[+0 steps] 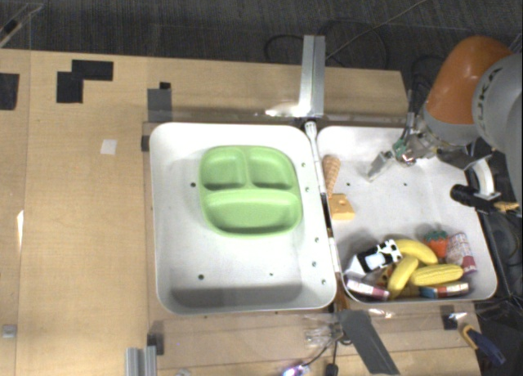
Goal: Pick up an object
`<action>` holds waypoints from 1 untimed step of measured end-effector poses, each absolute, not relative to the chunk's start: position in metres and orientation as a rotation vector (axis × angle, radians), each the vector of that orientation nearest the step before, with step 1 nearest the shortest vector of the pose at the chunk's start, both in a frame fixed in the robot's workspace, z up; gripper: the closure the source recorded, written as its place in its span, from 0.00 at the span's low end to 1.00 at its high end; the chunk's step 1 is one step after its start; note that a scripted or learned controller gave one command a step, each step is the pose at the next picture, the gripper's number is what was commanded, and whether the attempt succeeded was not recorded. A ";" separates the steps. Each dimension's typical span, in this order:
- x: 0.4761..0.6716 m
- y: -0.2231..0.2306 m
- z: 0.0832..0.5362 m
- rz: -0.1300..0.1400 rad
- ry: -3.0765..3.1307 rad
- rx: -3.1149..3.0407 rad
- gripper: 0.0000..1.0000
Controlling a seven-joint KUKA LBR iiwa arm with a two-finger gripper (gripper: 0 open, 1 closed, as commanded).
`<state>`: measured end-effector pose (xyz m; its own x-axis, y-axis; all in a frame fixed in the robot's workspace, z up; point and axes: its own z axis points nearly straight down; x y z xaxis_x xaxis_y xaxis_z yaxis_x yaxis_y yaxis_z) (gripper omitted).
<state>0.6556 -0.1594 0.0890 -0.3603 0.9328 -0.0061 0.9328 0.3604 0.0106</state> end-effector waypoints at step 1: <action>0.672 -0.092 0.088 0.012 2.194 2.240 0.00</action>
<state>0.6716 -0.0924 0.0883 0.0205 0.9998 0.0009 0.9997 -0.0205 0.0096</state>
